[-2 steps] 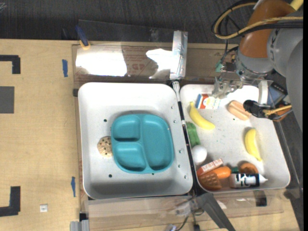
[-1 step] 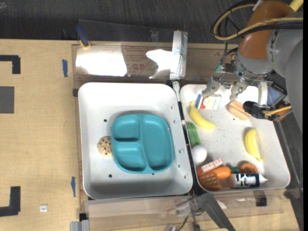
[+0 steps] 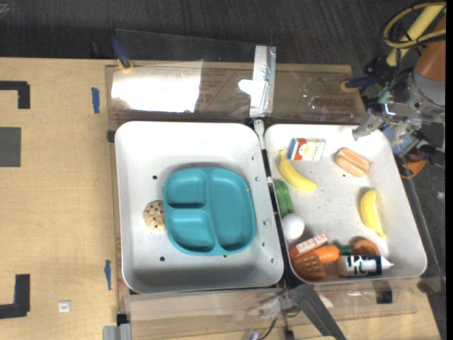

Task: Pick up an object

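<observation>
The right bin (image 3: 407,211) holds several items. A small milk carton (image 3: 306,149) lies at the back, with a banana (image 3: 296,173) in front of it. A hot dog (image 3: 352,161) rests near the back right and a second banana (image 3: 371,211) on the right. My gripper (image 3: 373,121) hovers over the bin's back right corner, above and right of the hot dog. Nothing is seen in it.
A green item (image 3: 283,197), a white egg (image 3: 293,227), an orange packet (image 3: 313,256) and a black-and-white bottle (image 3: 362,264) crowd the right bin's front. The left bin (image 3: 134,154) holds a teal divided plate (image 3: 210,209) and a cookie (image 3: 154,215). Cables (image 3: 414,20) lie at the far right.
</observation>
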You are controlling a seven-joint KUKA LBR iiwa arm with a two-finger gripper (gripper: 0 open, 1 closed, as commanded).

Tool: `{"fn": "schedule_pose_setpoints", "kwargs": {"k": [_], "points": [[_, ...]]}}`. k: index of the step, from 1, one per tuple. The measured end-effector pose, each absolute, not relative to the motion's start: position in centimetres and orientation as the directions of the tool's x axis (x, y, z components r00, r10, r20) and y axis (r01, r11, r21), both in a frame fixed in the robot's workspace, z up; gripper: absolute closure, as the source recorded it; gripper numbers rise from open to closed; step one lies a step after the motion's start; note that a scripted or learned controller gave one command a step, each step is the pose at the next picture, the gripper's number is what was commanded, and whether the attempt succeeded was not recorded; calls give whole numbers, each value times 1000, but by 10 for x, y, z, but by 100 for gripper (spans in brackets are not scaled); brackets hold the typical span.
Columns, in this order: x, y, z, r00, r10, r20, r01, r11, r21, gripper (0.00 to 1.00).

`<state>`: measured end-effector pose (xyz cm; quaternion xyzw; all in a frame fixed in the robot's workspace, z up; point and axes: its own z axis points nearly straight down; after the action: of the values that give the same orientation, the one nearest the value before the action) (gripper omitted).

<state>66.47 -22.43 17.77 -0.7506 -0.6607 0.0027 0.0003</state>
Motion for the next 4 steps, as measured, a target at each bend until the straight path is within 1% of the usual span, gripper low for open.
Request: {"fn": "schedule_pose_setpoints", "kwargs": {"k": [1, 2, 3, 4], "points": [[669, -213, 139, 156, 988, -1, 988, -156, 6, 0], [667, -212, 134, 155, 988, 1, 988, -155, -2, 0], [667, -202, 144, -74, 997, 2, 997, 74, -5, 0], [667, -202, 144, -74, 997, 2, 997, 74, -6, 0]]}}
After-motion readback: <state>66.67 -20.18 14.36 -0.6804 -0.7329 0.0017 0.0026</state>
